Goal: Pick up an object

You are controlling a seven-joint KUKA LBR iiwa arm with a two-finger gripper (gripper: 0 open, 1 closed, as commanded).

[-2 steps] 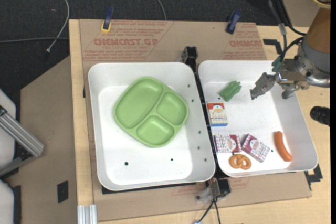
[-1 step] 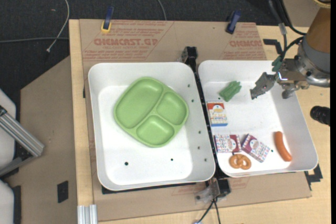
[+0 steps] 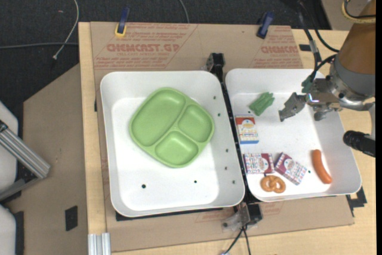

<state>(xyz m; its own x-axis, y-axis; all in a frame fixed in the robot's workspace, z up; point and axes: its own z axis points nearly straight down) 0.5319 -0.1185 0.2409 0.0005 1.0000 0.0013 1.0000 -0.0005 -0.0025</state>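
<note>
While no object is yet seen between its fingers, the gripper is shown at the approach step, poised over the right bin at centre right of the frame. Its fingers appear parted and released, with nothing grasped. The nearest candidate, a green toy, lies just to the gripper's left in the bin's upper part. A small carton lies below it; two packets, a pretzel and a sausage lie along the bin's lower edge. The next move is judged to call for descent and alignment over one item before closure. The arm enters from the right edge, wrist angled down and leftward. A green divided plate rests in the left bin.
</note>
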